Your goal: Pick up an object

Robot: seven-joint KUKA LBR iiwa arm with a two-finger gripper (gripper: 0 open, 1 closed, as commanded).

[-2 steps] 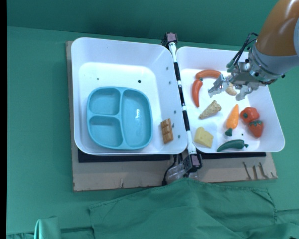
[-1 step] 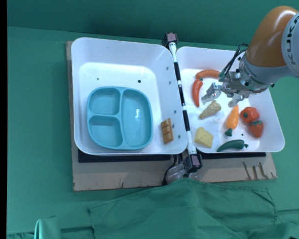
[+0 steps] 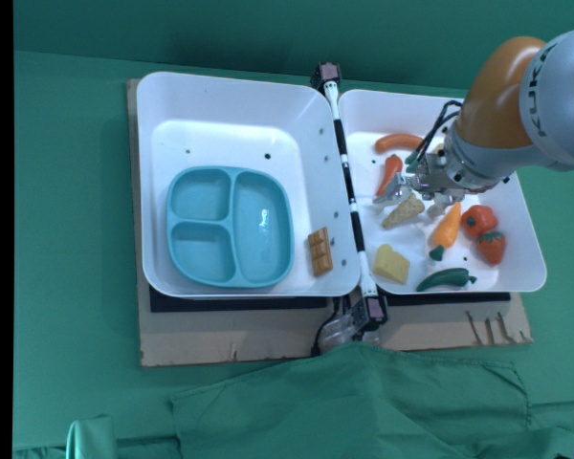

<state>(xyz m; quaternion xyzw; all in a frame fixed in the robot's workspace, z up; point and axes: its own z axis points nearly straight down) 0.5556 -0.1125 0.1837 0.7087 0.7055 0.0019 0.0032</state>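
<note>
I am watching the arm [image 3: 531, 94] reaching over the right bin [image 3: 517, 256]; the left bin [image 3: 153, 113] is carrying a blue divided plate [image 3: 230, 226] and a brown wafer [image 3: 319, 251]. The gripper [image 3: 405, 191] is hanging low just above a tan wedge [image 3: 403, 211], beside the small carrot [image 3: 390, 172]; whether it is spread or closed I cannot tell. I'd centre over the wedge before closing, keeping clear of the orange carrot [image 3: 446, 228].

"KUKA" lettering runs along the arm [image 3: 555, 75]
</note>
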